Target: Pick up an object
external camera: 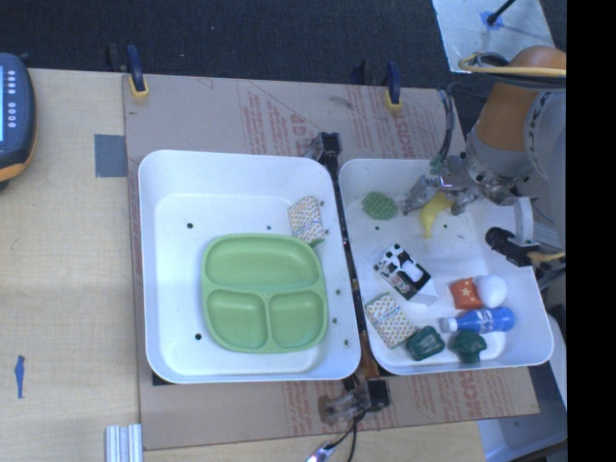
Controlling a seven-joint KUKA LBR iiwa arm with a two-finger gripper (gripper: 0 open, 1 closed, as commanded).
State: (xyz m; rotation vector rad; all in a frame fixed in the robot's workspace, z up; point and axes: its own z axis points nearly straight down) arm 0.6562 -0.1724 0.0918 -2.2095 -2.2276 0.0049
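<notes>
My gripper (pixel 435 189) hangs low over the back of the right bin (pixel 438 250), reaching in from the right. A small yellow object (pixel 429 217) lies right beneath it, at or touching its tip; whether it is gripped is unclear. To its left rests a green round piece (pixel 379 205). Toward the front of that bin lie a black-and-white item (pixel 402 269), a patterned pouch (pixel 390 319), a red block (pixel 465 293), a white ball (pixel 492 288), a blue bottle (pixel 481 320) and two dark green pieces (pixel 423 343).
The left bin (pixel 173 258) holds a green divided plate (pixel 265 292) and a second patterned pouch (pixel 307 219) at its back right corner. A black part of the arm (pixel 510 243) juts over the right bin's right rim. Clamps hold the cardboard sheet at the back.
</notes>
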